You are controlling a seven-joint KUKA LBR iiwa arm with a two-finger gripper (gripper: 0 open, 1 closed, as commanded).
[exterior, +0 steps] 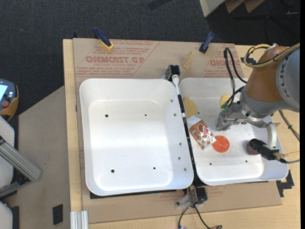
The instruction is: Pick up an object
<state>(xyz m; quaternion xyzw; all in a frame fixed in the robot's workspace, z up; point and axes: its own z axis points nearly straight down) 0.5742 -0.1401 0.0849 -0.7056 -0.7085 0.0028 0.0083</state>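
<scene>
The right bin (238, 173) holds a brown, red and white packet (201, 134) lying next to an orange-red disc (220, 144). A pale yellow round piece (189, 107) rests against the divider between the bins. A small yellow thing (225, 99) peeks out behind the arm. My gripper (223, 122) hangs low in the right bin, just right of the packet and above the disc. Nothing shows in its grasp.
The left bin (95, 128) stands beside the right one on a cardboard sheet (119, 56). Blue clamps (103, 38) hold the sheet at the far edge. The grey and orange arm (267, 87) covers the right bin's far right corner.
</scene>
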